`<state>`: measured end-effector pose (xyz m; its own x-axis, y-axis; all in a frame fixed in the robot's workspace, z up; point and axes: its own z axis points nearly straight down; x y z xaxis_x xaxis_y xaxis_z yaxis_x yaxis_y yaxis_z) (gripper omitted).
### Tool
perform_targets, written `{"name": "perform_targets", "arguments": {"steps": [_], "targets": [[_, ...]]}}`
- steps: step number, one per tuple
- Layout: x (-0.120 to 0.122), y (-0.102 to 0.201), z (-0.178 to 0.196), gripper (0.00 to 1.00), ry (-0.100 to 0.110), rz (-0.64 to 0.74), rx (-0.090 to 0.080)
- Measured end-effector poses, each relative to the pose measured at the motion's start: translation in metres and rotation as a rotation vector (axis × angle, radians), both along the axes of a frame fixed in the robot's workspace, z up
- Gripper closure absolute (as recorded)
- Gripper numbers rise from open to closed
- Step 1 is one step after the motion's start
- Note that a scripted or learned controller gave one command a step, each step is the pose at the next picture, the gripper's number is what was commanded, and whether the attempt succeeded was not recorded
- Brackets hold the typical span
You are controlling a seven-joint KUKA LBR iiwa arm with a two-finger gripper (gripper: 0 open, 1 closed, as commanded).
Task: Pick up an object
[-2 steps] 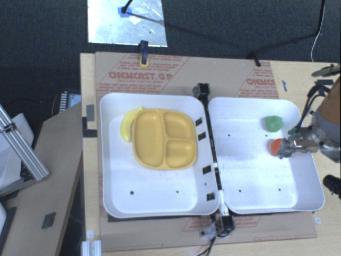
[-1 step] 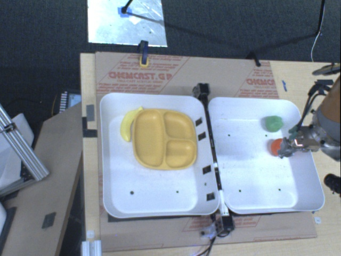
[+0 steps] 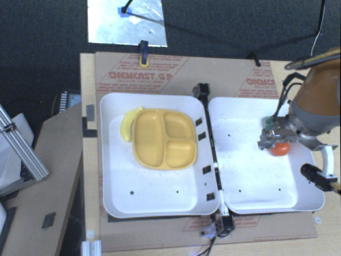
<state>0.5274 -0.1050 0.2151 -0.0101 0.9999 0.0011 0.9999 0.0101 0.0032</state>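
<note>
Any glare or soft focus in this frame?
Camera view: mildly soft throughout; glare on the foil sheet at top; white bins bright but unclipped; the tool and the orange-red object beside it are blurry, so grip is unclear.

There is one camera, and it is fixed high above the tabletop [image 3: 176, 71]. It looks down at a slant, not straight down: the far edge of the tabletop lies near the top of the picture and the near edge at the bottom. The camera stands far enough to take in both white bins whole, the left bin [image 3: 109, 159] and the right bin [image 3: 250, 193], side by side in the middle. Around them some dark floor [image 3: 42, 31] shows at the top and left. The arm [image 3: 319, 97] enters from the right side of the picture.
</note>
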Motion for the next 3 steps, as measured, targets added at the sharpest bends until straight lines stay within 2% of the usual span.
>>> {"name": "perform_targets", "arguments": {"steps": [1, 2, 3], "targets": [[0.029, 0.041, 0.007, 1.0, -0.001, 0.0, 0.001], [0.051, 0.095, 0.018, 1.0, -0.001, 0.001, 0.001], [0.081, 0.144, 0.008, 1.0, 0.0, 0.0, 0.001]]}}
